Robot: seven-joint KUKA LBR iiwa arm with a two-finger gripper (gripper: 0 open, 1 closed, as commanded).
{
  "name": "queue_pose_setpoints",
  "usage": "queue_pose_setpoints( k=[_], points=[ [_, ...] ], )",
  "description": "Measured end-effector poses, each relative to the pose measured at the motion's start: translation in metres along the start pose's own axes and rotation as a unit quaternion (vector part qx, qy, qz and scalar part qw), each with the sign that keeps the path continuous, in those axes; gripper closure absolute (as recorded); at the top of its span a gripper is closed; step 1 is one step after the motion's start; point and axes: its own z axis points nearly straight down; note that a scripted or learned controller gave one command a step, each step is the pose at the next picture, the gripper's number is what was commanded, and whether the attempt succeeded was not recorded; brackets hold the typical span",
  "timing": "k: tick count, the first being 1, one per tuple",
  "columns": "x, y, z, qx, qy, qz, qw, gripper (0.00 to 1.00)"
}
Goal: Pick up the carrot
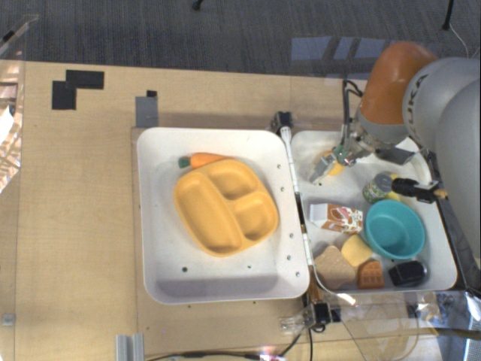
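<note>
The carrot (204, 159), orange with a green top, lies in the left bin (161, 277) against the far edge of a yellow divided plate (224, 205). My gripper (329, 166) hangs low in the far left part of the right bin (451, 269), under the orange band of the arm (391, 81). It is well to the right of the carrot, across the rims between the two bins. A small yellowish bit shows at its tip, and I cannot make out what that is.
The right bin holds a teal bowl (394, 229), a white and orange packet (336, 217), a yellow block (357, 250), a tan bread piece (334, 268), a brown waffle (370, 274), a black object (408, 273) and a round greenish can (378, 189).
</note>
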Motion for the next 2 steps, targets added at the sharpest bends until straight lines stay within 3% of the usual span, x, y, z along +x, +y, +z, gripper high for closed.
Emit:
queue_pose_setpoints(
  k=[1,2],
  points=[
    [-0.001,0.006,-0.017,-0.010,-0.006,-0.002,0.9999,1.00],
    [0.005,0.007,-0.005,-0.007,-0.004,0.014,0.9999,1.00]
  ],
)
